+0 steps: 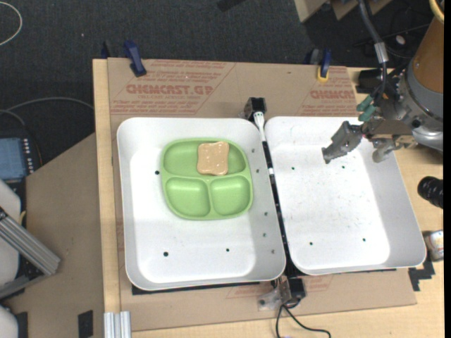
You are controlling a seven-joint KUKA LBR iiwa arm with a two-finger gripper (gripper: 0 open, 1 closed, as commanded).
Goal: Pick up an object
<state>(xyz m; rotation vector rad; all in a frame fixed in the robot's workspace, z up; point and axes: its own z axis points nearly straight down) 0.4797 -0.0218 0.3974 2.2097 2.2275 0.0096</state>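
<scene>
In the left bin [141,210], we see a green divided plate [208,178] with a tan slice of toast [213,158] lying flat in its far compartment — the only loose pieces to pick. Our gripper [358,146] hangs over the far right corner of the right bin [352,217], well apart from the plate, its two fingers spread with nothing between them. We judge the toast light, stiff and thin — probably a toy, so its flat face gives little purchase; better to pinch across its opposite edges. The plate looks rigid and smooth; its raised rim offers a hold.
</scene>
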